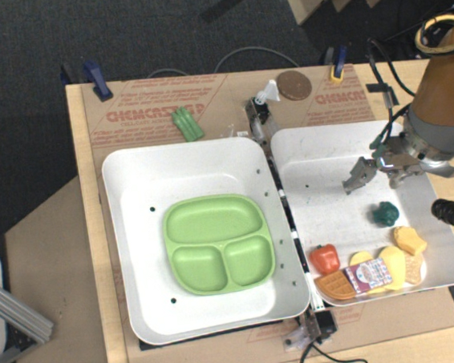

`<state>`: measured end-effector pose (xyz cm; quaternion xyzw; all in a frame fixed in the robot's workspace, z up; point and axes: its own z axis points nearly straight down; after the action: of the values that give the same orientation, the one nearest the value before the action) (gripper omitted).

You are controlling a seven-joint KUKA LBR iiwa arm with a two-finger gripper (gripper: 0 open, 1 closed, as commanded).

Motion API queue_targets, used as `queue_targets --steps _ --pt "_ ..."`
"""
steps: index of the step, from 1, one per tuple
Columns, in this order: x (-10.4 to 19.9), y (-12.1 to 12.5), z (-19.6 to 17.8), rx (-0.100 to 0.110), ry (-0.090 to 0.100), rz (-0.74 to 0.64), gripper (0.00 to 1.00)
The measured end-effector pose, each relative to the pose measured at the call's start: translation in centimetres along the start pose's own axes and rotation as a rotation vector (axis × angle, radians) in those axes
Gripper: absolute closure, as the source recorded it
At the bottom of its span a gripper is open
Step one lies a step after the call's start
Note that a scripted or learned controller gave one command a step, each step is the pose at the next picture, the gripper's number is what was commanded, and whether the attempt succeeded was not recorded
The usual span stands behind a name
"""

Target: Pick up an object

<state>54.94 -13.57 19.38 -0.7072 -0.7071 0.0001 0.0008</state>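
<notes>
reaching in from the right, orange band above a grey wrist, gripper (pixel 361 176) angled down and leftward, fingers (pixel 356 179) parted, nothing between them.

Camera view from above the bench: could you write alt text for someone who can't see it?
A grey robot arm's gripper hangs over the right white bin, whose near end holds a green ball and toy foods. The left bin holds a green divided plate.

Green clip (pixel 188 124) and brown disc (pixel 294 86) on cardboard bench (pixel 146 104), blue clamps (pixel 97 80) at its edge
</notes>
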Motion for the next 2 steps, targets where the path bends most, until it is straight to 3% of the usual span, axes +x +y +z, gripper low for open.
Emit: queue_targets --steps 1,2 --pt "-6.9 -2.2 7.9 0.004 0.0 0.004 0.0" --pt "-4.0 -1.3 11.1 0.004 0.002 -0.003 0.0"
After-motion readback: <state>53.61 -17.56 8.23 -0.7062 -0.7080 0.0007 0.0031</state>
